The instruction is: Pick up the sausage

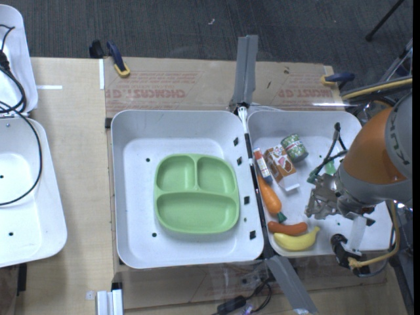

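The short red-orange toy sausage [289, 228] lies on its side near the front edge of the right-hand shallow white bin [348, 125]. It touches the yellow plastic banana [296, 240] directly in front of it, and the tip of the orange toy carrot with a green top [270, 198] sits just behind its left end.

The two-finger metal gripper [317, 205] hangs just to the right of the sausage, apart from it. Nothing is seen between the fingers; whether they are spread or pressed together cannot be told at this angle.

Risks, in my judgement: the sausage is crowded. A descent slightly forward would land on the banana; one slightly left would catch the carrot. Fingers closing across both the sausage and the banana could lift the wrong item or squeeze the round sausage out sideways. The nearby bin wall leaves little room for a finger on that side.

Right bin contents, further back: a red-and-white slim tube [262, 165], a brown and white small carton [281, 164], and a green-labelled small can [295, 147].

The left-hand shallow white bin [125, 182] holds one pale green plastic divided plate [195, 194] with three compartments.
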Motion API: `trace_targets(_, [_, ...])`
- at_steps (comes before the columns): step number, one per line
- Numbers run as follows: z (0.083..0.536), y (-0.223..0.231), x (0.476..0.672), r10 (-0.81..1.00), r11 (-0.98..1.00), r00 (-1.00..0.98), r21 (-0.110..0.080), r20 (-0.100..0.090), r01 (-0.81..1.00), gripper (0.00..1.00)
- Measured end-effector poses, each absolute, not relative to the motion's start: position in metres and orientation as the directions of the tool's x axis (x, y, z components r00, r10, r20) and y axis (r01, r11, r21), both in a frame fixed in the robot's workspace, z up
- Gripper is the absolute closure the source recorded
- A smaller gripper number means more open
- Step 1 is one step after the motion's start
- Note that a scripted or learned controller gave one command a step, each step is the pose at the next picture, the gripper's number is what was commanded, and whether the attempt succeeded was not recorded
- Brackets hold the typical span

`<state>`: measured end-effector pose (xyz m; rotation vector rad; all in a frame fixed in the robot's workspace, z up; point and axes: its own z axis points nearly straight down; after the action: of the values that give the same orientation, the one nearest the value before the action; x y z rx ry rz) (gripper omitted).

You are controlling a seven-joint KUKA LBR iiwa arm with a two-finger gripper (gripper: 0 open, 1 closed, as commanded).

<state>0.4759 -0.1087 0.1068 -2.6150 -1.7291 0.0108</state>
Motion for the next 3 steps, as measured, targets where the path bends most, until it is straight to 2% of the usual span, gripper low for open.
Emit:
trace_targets(1, [0.107,-0.109,0.476,0.92,-0.392,0.392,-0.009,-0.002,0.92,0.0])
trace_targets(2, [0.118,-0.128,0.477,0.877,-0.48,0.48,-0.003,-0.002,0.877,0.0])
trace_targets(3, [0.09,-0.141,0.476,0.959,-0.283,0.283,-0.005,-0.001,0.959,0.0])
